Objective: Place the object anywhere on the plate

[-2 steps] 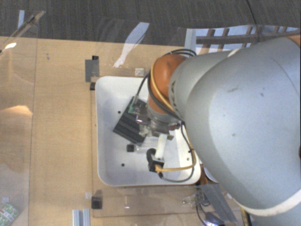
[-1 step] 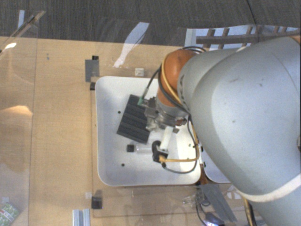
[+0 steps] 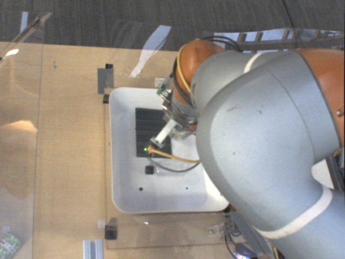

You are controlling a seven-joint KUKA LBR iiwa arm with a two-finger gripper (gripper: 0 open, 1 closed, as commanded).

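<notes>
Bin: white, shallow (image 3: 121,161), on the bench, partly covered from the right.
Bench: light wood top (image 3: 59,144).
Brackets: small dark clamps, one at the bin's upper left corner (image 3: 106,79), one below its lower left corner (image 3: 111,231).
Floor: dark grey carpet (image 3: 135,4) beyond the bench.
Tape: pale strip (image 3: 151,46) at the bench's far edge.

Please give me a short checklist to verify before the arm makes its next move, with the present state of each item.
1. Tool is over the white bin: ok.
2. Tool is above the black ridged plate: ok, its tip shows over the plate's lower part.
3. Object is held in the tool: cannot tell.
4. Small dark piece lies apart from the plate, on the bin floor: ok.
5. Yellow cable hangs away from the plate: not ok, it crosses the plate's lower edge.
</notes>
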